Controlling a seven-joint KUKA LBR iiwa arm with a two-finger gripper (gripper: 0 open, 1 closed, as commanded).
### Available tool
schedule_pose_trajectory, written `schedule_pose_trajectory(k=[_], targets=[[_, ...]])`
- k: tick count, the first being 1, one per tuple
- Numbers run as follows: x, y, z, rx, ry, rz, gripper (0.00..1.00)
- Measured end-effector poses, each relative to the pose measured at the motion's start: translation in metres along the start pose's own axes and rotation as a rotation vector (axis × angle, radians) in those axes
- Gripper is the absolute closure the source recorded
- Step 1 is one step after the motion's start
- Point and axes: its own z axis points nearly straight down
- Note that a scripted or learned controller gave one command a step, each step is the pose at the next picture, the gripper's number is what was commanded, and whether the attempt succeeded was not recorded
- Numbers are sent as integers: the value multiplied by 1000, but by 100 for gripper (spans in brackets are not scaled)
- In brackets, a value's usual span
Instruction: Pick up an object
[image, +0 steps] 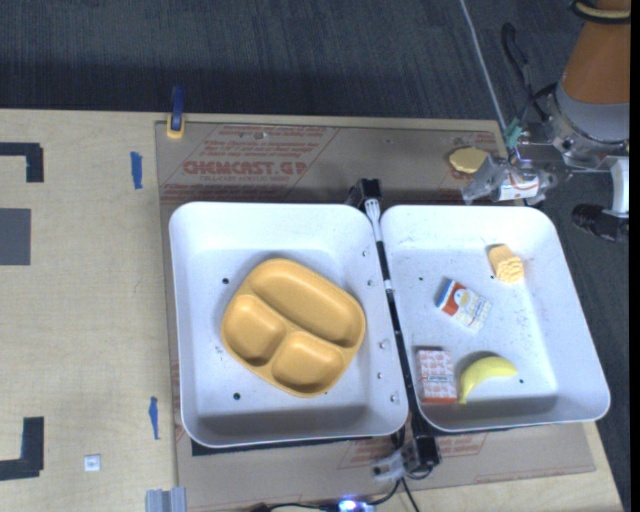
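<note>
The right bin holds several small objects. A yellow-orange chunk lies near its far right side. A white carton with orange and blue print rests in the middle. A red and white packet and a yellow banana sit side by side at the near edge. My gripper hovers over the far rim of the right bin, above and behind all of them. A small round yellow piece shows just left of the gripper, and whether it is held is unclear.
The left bin holds a large yellow divided tray. A black divider runs between the bins. The arm with its orange band fills the top right corner, with cables beside it.
</note>
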Motion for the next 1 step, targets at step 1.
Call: schedule_pose_trajectory(k=[1], targets=[[-7,-41,170,-3,-1,0,0]])
